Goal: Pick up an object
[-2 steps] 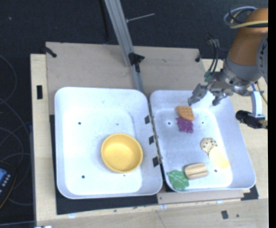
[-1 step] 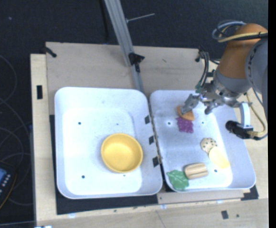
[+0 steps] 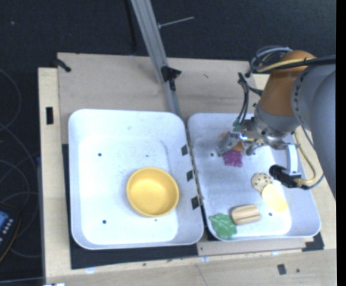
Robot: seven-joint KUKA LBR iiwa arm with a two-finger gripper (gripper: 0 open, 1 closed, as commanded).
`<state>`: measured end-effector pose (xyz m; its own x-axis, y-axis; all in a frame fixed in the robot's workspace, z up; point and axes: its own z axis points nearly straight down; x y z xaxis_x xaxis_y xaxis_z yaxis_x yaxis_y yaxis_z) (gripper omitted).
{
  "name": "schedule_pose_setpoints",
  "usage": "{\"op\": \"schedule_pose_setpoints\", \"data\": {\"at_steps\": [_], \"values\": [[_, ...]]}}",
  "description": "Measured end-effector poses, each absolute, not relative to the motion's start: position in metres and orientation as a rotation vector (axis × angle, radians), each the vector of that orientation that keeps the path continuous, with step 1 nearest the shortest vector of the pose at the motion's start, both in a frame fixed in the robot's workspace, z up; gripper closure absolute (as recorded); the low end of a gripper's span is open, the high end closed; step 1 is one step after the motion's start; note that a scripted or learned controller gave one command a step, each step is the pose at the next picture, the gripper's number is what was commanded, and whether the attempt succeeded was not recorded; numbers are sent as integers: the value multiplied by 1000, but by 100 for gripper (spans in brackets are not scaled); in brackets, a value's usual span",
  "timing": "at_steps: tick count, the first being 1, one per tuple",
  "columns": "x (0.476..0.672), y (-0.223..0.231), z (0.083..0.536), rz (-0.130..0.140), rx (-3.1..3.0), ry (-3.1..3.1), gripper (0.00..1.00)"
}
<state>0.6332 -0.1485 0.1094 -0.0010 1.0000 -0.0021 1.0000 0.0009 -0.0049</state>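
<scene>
the gripper (image 3: 235, 143) hangs low in the right bin (image 3: 298, 228) right over a purple toy (image 3: 234, 158), probably lining up a grab, though whether it grips i cannot tell

Two white bins (image 3: 89, 130), one yellow bowl (image 3: 152, 191), five small items: purple (image 3: 234, 158), tan (image 3: 245, 214), green (image 3: 222, 224), yellow (image 3: 274, 198), speckled (image 3: 259, 180)

My hand (image 3: 237, 143) hangs low over the right bin (image 3: 211, 130), right above a purple toy (image 3: 234, 158). A yellow bowl (image 3: 152, 190) sits in the left bin (image 3: 101, 130).
</scene>
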Motion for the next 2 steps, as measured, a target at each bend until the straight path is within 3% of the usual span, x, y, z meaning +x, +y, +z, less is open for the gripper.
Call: {"op": "schedule_pose_setpoints", "data": {"at_steps": [1,2], "values": [[636,-149,125,-4,-2223,-2226,100],[630,-153,186,-7,-2228,-2224,100]]}}
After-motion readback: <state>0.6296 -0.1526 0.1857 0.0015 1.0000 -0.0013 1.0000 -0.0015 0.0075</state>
